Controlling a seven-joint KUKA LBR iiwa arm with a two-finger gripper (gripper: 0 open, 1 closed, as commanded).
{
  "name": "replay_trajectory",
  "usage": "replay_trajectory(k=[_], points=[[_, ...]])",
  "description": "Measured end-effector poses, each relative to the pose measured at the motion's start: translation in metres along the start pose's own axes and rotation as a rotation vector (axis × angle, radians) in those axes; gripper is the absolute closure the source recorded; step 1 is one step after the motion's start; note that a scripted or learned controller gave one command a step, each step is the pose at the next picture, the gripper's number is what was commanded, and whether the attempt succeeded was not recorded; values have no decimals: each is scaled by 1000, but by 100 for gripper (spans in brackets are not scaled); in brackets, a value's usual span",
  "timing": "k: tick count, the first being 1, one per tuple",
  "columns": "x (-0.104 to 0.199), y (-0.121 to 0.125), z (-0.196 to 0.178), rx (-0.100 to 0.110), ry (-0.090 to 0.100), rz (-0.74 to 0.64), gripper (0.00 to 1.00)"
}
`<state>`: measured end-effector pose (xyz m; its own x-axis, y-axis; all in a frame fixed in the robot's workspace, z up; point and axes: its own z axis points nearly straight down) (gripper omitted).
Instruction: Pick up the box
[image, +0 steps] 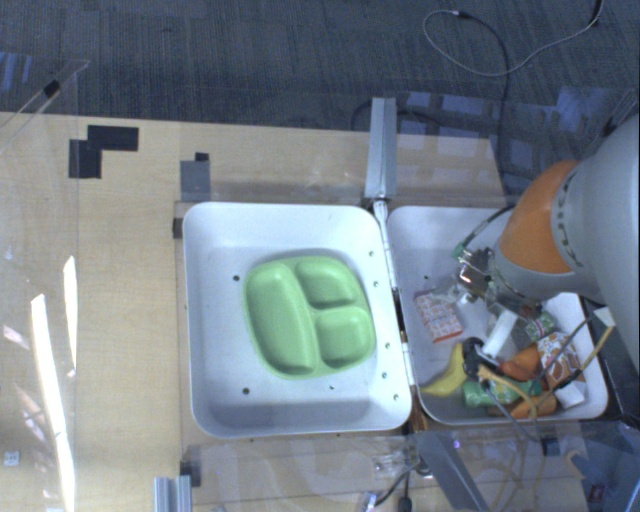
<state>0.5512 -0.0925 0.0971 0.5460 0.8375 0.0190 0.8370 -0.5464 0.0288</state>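
In the left bin (200, 330) we record one green divided tray (312, 315), three compartments, lying flat near the middle of the bin floor. In the right bin (420, 235) we record a small flat box (438, 314) with red and white print, lying on the floor near the bin's left wall, apart from the other items. Along the near edge we list a yellow banana (448, 376), just beside a heap of mixed items (525, 375) in orange, green and white in the near right corner. The arm (590, 225) enters over the right edge; its gripper (478, 280) hangs above the bin floor just right of the box, and we cannot tell how its jaws stand.
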Motion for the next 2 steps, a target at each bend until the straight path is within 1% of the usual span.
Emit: replay_trajectory(k=[1,2], points=[[31,4,-88,25,-16,-24,0],[2,18,4,14,-9,182,0]])
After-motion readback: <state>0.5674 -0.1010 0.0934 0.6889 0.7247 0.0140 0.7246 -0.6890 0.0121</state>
